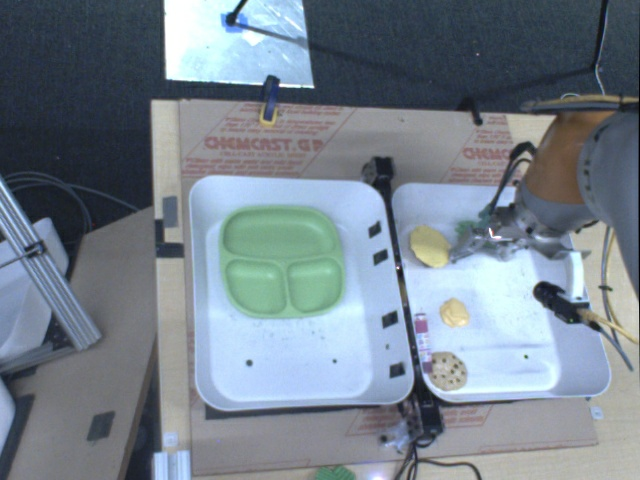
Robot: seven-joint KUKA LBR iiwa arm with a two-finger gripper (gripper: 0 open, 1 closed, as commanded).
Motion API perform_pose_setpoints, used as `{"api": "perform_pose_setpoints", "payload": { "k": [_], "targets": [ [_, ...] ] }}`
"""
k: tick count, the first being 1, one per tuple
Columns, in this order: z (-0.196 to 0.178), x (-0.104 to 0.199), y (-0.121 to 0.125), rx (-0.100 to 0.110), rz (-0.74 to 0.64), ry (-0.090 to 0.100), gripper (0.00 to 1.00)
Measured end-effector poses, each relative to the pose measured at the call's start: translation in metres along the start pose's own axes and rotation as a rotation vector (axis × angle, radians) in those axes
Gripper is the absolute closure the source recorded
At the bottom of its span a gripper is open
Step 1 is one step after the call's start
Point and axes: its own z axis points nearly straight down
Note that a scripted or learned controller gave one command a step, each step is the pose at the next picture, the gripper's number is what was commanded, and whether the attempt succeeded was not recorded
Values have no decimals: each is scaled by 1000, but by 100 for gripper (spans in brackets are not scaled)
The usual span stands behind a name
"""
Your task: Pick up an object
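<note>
Bench on dark carpet, overhead slant view.

Dark grey-black carpet floor (80, 78) fills the top and left. A shiny metal sheet (238, 28) lies on it at top, blue tape bit and a thin dark rod on it, glare across the surface. Tan bench top (330, 133) covered with brown protective paper printed in red letters, a yellow-and-blue clamp (269, 103) at its far edge. Lower left: a second beige table surface (100, 368), aluminium extrusion bar (40, 278) slanting across it, grey cables (60, 188) looping behind. Thin black cables (600, 28) cross the carpet upper right. Lighting even, bright, no hard shadows.
</note>
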Motion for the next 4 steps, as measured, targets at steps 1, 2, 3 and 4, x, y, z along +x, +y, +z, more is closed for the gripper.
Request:
{"api": "perform_pose_setpoints", "payload": {
  "k": [1, 2, 3, 4],
  "targets": [
    [-1, 0, -1, 1, 1, 1, 0],
    [-2, 13, 38, -2, -1, 1, 0],
    [-1, 61, 49, 16, 3, 0, 0],
    [-1, 60, 49, 15, 5, 2, 0]
  ]
}}
